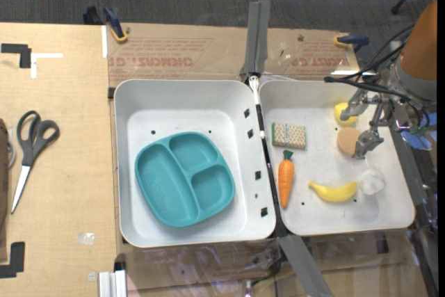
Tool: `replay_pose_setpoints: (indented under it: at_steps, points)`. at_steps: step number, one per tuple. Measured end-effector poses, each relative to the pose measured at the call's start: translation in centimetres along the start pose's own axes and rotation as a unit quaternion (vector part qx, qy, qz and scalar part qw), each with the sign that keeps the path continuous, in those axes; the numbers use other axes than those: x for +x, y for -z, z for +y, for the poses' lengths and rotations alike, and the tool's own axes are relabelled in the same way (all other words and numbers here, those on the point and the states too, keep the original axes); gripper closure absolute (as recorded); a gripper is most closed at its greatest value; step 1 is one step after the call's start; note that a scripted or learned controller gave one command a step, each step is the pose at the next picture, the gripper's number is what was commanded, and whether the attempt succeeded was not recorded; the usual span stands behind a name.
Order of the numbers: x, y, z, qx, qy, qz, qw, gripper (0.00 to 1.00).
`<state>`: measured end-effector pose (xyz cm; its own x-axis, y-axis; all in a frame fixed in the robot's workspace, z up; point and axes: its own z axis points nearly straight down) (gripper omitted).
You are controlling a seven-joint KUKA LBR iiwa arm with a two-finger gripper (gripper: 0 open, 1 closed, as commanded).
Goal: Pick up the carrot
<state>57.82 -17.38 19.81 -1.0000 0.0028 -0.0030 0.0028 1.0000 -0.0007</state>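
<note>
With the carrot (286, 181) lying untouched by the left wall of the right bin (389, 219), the gripper (364, 126), fingers apart and empty over the far right side, is at the approach step and must next travel left.

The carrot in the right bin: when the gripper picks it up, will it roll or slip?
The carrot looks like a rigid toy, so it should stay stiff. Its rounded, tapering body may roll if nudged sideways and may slip from a grip near the narrow tip. It lies close to the bin's left wall, limiting finger room.
</note>
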Motion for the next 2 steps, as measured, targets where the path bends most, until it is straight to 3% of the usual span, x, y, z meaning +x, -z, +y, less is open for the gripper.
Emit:
replay_pose_setpoints:
  at_steps: [1,2]
  points:
    - [-3.8,-10.5,4.0,0.0,0.076,-0.001,0.9971,0.0]
    - [-4.0,-9.4,4.1,0.001,0.077,-0.004,0.997,1.0]
